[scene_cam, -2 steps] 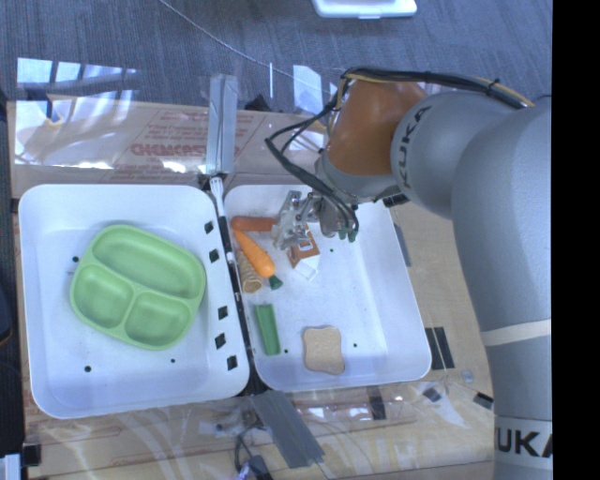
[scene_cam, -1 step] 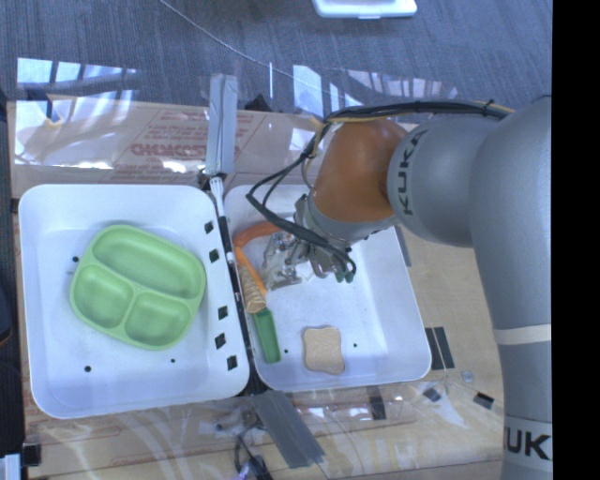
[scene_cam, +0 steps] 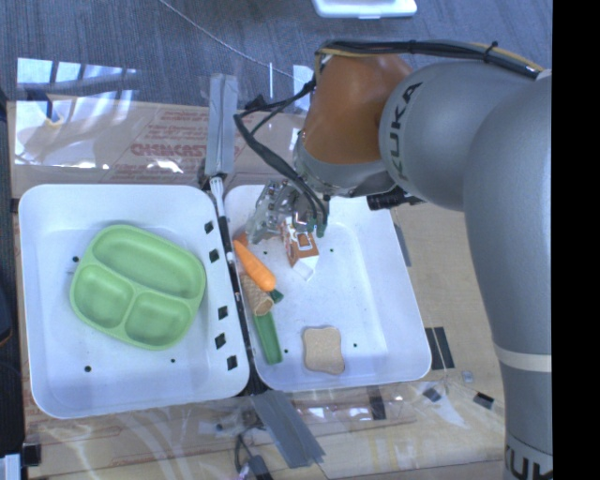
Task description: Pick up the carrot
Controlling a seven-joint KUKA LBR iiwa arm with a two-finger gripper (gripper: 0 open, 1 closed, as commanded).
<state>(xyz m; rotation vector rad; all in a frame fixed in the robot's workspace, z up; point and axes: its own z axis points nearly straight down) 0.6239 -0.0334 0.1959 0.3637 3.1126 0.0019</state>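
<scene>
Beside bench (scene_cam: 441, 281), dark grey carpet (scene_cam: 112, 28)

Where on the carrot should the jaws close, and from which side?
Grip the carrot around mid-length, coming straight down. It lies flat and slanted beside the right bin's left wall, so set the jaws across its narrow width. Its lower end meets a tan piece, so the upper half looks freer.

Carrot (scene_cam: 255, 265) crowded by bin wall (scene_cam: 228, 272), cucumber (scene_cam: 268, 337).
</scene>
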